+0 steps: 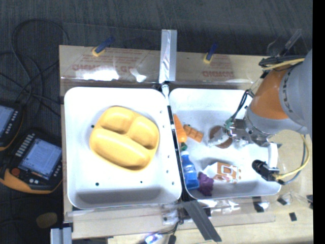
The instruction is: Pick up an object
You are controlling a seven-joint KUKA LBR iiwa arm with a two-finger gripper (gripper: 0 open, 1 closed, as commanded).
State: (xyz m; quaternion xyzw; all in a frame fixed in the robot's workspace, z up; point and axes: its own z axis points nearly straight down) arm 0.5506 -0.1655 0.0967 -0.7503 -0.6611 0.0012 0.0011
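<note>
While the arm is reaching in from the right, everything below is being read from the one overhead camera view.

Arm: the grey arm with its orange band is leaning over the right bin's right rim.
Gripper: the gripper is hanging low in the middle of the right bin, just beside a brown round object; whether it is released or clenched I cannot tell, and nothing is showing as grasped.
Task thing: the brown round object is lying at the bin's centre, touching or nearly touching the gripper tip; which, I cannot tell.
Edges: an orange carrot-like piece, a blue object and a small green bit are crowding the right bin's left wall, by the divider.
Open room: the far strip of the right bin is lying bare; the near half is being taken up by a purple object and a white and orange packet.
Small orange toy: sitting between the carrot-like piece and the brown object.
Left bin: one large yellow padded object is filling its middle, with bare floor all around it.
Writing: red print on the clear sheet beyond the bins is too blurred to read; the packet's print likewise.
Count: two bins, one arm, six loose objects in the right bin, one in the left.
Surroundings: two handheld screen units are lying on the floor at the left.
</note>
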